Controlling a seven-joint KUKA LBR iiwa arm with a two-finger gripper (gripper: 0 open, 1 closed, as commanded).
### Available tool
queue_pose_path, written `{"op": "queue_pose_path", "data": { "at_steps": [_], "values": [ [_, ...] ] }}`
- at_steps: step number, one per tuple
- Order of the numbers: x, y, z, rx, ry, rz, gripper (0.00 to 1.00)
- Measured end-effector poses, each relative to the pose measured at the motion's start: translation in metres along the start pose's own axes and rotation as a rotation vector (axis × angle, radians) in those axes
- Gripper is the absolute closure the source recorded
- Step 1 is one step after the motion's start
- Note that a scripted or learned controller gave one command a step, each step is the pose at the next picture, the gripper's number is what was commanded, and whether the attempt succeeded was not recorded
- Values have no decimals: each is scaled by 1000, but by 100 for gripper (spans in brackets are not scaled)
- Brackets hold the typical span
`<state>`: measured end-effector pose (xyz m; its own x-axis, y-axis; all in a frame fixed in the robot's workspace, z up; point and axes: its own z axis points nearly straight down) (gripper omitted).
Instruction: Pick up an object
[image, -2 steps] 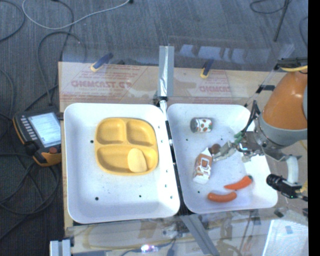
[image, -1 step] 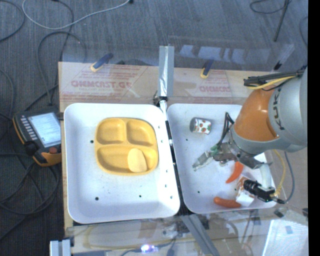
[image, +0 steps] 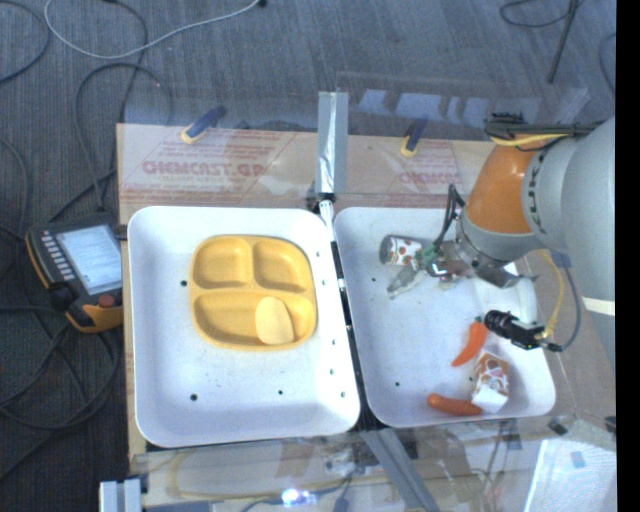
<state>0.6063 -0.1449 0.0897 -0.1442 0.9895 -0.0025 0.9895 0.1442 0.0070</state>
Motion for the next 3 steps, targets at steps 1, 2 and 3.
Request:
{"op": "queue_pose_path", "data": {
  "at_steps": [1, 2, 3],
  "values": [
    [-7, 49, 3, 16, 1, -129, 0],
    [-10, 57, 3, 34, 4, -157, 0],
    [-11, 55, -2, 51, 6, -158, 100]
  ]
}}
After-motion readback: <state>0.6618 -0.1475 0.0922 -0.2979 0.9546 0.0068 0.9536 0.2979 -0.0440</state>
